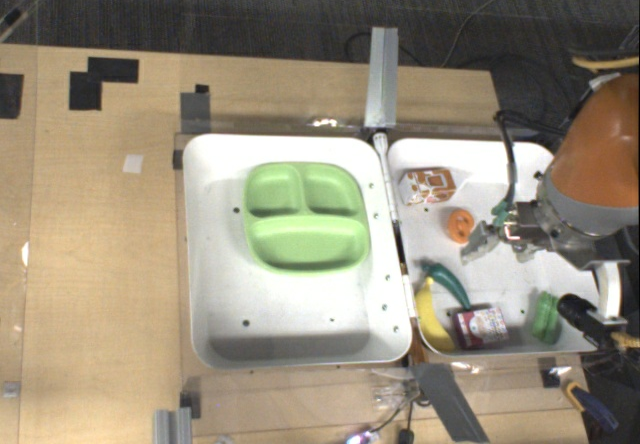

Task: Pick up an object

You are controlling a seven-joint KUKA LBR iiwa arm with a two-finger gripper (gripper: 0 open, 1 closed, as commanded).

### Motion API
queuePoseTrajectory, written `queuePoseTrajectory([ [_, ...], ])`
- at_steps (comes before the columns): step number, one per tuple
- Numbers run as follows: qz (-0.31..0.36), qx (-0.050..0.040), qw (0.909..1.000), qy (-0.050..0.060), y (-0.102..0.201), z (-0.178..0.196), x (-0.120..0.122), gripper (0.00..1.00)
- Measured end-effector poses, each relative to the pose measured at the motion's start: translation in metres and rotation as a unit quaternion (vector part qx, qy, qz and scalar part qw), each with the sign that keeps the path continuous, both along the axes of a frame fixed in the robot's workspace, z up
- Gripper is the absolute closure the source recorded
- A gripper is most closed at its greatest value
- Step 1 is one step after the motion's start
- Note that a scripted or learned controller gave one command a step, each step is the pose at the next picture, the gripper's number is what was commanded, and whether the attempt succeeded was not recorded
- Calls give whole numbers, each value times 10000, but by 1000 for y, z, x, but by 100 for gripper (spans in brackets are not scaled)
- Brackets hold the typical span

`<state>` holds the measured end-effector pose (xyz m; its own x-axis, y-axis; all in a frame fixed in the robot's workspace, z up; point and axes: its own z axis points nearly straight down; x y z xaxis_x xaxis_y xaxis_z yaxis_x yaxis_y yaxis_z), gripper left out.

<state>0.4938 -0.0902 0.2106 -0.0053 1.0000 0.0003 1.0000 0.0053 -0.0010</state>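
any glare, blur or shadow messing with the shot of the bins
Camera view: soft all over, so the label on the small jar is unreadable; the green tray casts a faint shadow on the left bin; the gripper is slightly blurred; a bright glint sits at the bins' top edge.

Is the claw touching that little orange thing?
Apart. The camera view shows white bin floor between the gripper and the orange object.

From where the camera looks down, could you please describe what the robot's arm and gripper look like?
The arm is a rounded grey body with a broad orange band above the wrist. A dark cable loops along its left side. The gripper is a small grey metal assembly ending in slim fingers.
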Motion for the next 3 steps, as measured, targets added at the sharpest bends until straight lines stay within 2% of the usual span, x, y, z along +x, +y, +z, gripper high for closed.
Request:
queuePoseTrajectory([
  [1,-29,4,10000,7,7,-104,28,0],
  [2,395,-3,9992,-95,3,-120,103,0],
  [3,392,22,9992,-96,4,-111,105,100],
])
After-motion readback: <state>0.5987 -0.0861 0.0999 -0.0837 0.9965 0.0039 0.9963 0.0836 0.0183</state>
